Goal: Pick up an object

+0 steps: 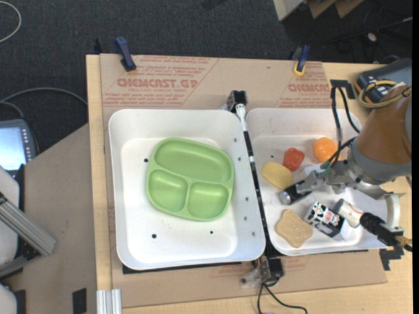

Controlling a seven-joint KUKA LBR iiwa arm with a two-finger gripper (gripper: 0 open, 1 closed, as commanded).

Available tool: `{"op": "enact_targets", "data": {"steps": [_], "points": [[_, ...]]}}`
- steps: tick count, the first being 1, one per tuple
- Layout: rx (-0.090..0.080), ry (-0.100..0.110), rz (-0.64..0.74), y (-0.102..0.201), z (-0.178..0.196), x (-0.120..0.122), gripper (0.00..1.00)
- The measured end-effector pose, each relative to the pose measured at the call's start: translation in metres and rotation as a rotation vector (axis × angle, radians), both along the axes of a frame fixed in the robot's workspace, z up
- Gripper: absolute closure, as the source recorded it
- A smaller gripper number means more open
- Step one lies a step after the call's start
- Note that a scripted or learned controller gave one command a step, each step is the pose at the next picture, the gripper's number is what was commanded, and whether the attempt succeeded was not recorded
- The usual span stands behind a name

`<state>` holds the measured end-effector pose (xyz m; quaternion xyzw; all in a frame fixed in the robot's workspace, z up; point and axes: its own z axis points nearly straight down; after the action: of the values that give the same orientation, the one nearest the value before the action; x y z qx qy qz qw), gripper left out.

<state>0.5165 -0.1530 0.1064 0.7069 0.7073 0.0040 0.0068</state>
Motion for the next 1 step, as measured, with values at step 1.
{"op": "enact_targets", "data": {"steps": [1], "points": [[-0.014,-0.023,-0.008,0.0505,-0.0092,-0.0151,0.00]]}}
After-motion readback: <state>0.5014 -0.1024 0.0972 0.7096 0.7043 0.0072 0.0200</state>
